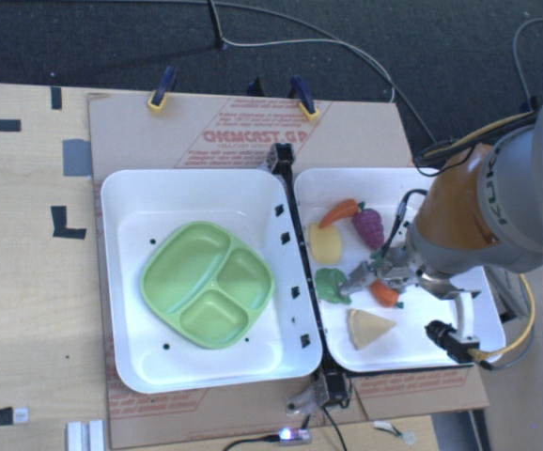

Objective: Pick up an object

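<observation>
The right bin (459,341) holds several toy foods. An orange carrot (339,211) and a purple bunch of grapes (368,225) lie at its far side. A yellow piece (325,244) and a green leafy piece (328,284) rest by the left wall. A beige wedge (370,328) sits near the front. My gripper (369,278) hangs low over the middle of this bin, between the green piece and a small orange-red piece (384,296) that it partly covers. Nothing is visibly lifted.
The left bin (126,205) carries a light green divided plate (208,285). A black divider (295,242) with clips runs between the bins. The grey and orange arm (478,214) covers the right bin's far right side. Cables trail along the back.
</observation>
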Motion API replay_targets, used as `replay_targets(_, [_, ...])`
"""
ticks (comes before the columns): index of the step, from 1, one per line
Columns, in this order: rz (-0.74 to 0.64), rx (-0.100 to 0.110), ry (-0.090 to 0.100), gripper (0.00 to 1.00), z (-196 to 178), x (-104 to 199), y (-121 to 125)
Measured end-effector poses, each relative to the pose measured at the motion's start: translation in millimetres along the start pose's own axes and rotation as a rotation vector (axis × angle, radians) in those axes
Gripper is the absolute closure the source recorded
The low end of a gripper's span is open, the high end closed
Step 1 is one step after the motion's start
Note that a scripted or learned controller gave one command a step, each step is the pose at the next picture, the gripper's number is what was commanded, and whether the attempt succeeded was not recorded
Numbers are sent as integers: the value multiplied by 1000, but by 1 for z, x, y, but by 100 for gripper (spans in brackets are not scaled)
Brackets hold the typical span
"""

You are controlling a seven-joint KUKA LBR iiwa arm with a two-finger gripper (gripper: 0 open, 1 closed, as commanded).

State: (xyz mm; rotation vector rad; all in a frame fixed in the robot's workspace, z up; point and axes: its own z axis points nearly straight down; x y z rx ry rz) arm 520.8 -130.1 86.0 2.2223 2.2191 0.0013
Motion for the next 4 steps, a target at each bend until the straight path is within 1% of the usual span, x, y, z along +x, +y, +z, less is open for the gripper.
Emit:
replay_targets(1, [-2,-1,-1,0,1,-31,58])
replay_targets(2, [0,11,-2,0,4,-20,134])
replay_targets(3, [6,21,1,0,7,-1,137])
replay_targets(4, [4,24,0,100,-3,0,137])
